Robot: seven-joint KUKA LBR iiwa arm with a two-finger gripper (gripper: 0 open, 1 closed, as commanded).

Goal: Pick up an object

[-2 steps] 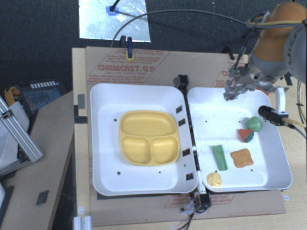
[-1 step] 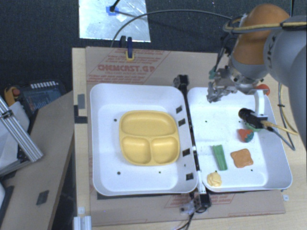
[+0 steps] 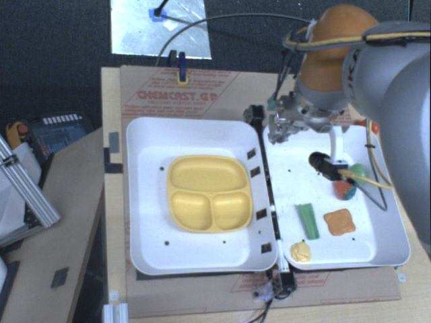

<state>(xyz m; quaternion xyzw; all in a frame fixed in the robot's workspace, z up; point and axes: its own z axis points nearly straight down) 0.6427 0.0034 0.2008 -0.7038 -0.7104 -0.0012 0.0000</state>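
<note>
At the near edge of the right bin (image 3: 377, 247), close to its near-left corner, lies a pale yellow lump (image 3: 301, 251). Just beyond it a green stick (image 3: 308, 221) lies with its length running from near to far, tilted a little, apart from the lump. Beside the stick, toward the bin's right side, sits an orange square piece (image 3: 339, 222), flat on the floor and not touching the stick. Farther in, near the middle of the right bin, a small red and green item (image 3: 347, 190) rests partly hidden by robot hardware, so its shape is hard to read.

The left bin (image 3: 145, 180) carries one thing: a yellow divided tray (image 3: 207, 192) with one long compartment on its far side and two smaller ones on its near side. It lies flat around the bin's centre, clear of all four walls.

The gripper (image 3: 280, 132) is over the far-left corner of the right bin, close to the wall the two bins share and well apart from every loose piece. No object shows between its jaws, and from this angle it is not clear whether they stand apart or together. The grey arm with its orange band reaches in above the bin's far-right part.

Beyond the bins, a cardboard sheet (image 3: 182, 93) with red lettering lies under their far edges.
</note>
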